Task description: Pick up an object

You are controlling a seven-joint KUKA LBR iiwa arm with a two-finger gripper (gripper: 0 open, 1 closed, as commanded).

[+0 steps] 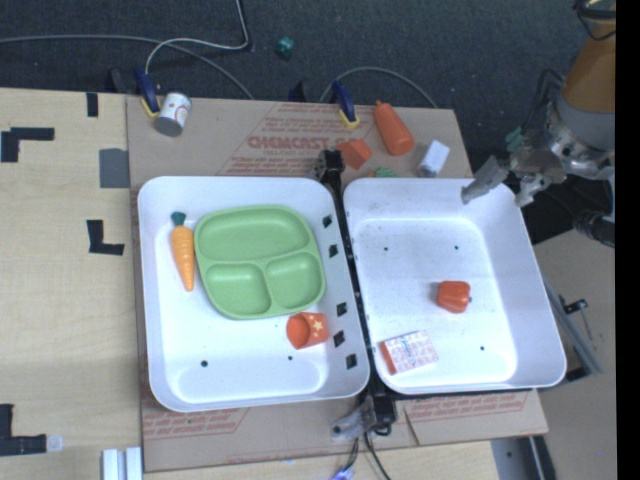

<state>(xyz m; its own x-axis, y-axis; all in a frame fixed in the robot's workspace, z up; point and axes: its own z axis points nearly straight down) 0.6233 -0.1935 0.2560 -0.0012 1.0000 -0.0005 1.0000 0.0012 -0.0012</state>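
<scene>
Two white bins side by side on cardboard-covered bench. Left bin (pixel 160 268): green divided plate (pixel 262 261) near centre, toy carrot (pixel 183 253) just left of it, orange cup (pixel 307 329) just below plate's lower right edge. Right bin (pixel 500 258): red-orange pepper-like toy (pixel 453 295) right of centre, red-and-white packet (pixel 407 352) near front-left corner, well apart from each other. Gripper (pixel 500 183) above right bin's far right corner, nothing between fingers, spread apart. Behind bins on cardboard: orange bottle-shaped toy (pixel 393 129), small orange block (pixel 356 153), small white-grey block (pixel 434 157), small can (pixel 173 112) far left.
</scene>
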